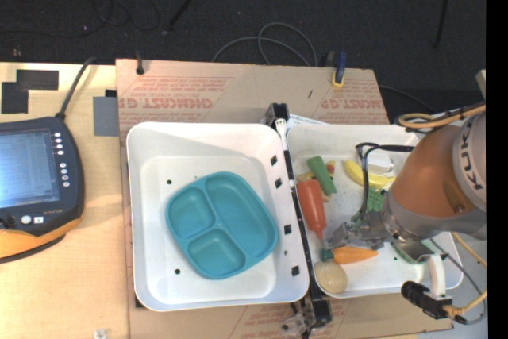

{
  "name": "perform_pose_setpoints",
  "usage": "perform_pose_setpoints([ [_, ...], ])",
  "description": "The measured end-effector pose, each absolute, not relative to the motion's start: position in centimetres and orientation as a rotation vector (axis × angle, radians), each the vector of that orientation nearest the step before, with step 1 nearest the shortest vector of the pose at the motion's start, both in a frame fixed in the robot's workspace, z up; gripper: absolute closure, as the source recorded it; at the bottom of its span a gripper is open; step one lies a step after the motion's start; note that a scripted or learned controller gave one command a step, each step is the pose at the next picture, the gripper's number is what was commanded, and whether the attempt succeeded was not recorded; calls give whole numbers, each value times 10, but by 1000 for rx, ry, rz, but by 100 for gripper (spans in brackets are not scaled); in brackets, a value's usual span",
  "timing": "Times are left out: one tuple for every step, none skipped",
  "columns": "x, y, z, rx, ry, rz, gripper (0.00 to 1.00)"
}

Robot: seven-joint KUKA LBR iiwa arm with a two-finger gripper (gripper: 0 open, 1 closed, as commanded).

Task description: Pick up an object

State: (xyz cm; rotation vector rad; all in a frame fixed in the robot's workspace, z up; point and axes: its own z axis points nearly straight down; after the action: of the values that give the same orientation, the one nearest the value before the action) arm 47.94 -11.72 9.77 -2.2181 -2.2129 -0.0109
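Camera view places the gripper [357, 233] low in the right bin [333, 145], just above the orange carrot [355, 255]; finger state cannot be determined. Closing here risks catching the adjacent red pepper [312, 204] or nothing.

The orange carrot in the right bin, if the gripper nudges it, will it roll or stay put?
The orange carrot looks rounded and tapered, so it would probably roll in a curve. It appears smooth, likely plastic, so possibly slippery. The round cream ball lying close by might get bumped.
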Motion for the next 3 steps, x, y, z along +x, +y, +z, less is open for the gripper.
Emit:
perform_pose_setpoints([
  [532, -90, 85, -2215, -2223, 4, 0],
  [627, -101, 86, -2219, -2227, -1, 0],
  [622, -100, 93, -2207, -2224, 13, 100],
])
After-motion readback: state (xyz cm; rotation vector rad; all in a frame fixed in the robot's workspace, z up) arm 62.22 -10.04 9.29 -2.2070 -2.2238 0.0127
